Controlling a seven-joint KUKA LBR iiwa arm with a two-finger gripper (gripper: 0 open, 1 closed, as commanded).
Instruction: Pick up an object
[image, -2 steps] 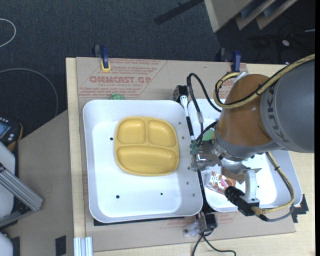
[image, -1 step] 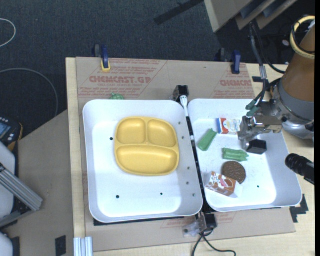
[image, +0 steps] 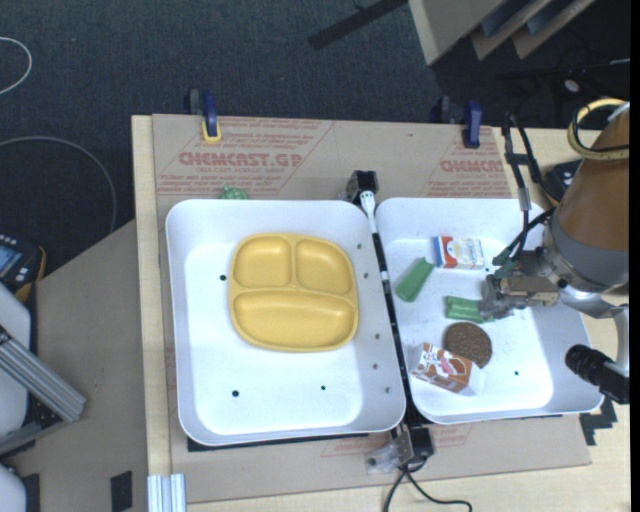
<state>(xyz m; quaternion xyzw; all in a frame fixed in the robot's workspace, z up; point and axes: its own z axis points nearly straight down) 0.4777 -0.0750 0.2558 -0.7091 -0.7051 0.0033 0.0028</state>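
Floor (image: 120, 60): dark blue-grey carpet, covering the upper and left parts of the view. A thin pale cable (image: 95, 160) loops across it at the left.

Desk (image: 300, 150): flat brown board with red printed lettering, seen at a slant. Two clamps on its far edge, a blue and yellow clamp (image: 208, 115) at the left and a blue clamp (image: 471, 124) at the right.

A lower tan surface (image: 90, 320) adjoins the desk on the left. An aluminium rail (image: 40, 385) lies diagonally at the lower left.

Upper right: corner of pale wooden furniture (image: 500, 25).

Lighting: even, with soft shadows.
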